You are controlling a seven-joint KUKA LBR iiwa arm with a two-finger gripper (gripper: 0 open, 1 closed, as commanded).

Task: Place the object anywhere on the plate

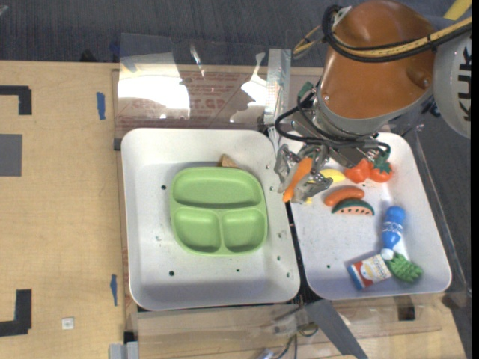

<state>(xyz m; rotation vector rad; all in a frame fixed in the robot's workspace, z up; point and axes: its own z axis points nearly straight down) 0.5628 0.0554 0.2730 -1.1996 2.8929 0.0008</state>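
Two white bins sit side by side on your table (60, 200); the green divided plate (219, 209) lies in the left bin (150, 275). Your jaws (299, 176) grasp an orange carrot (297, 178) over the right bin's (426, 268) left edge.

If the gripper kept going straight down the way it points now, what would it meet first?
The gripper points down over the seam between the bins, an orange carrot-like piece between its fingers. Straight down it would likely meet the right bin's left edge first; depth is unclear.
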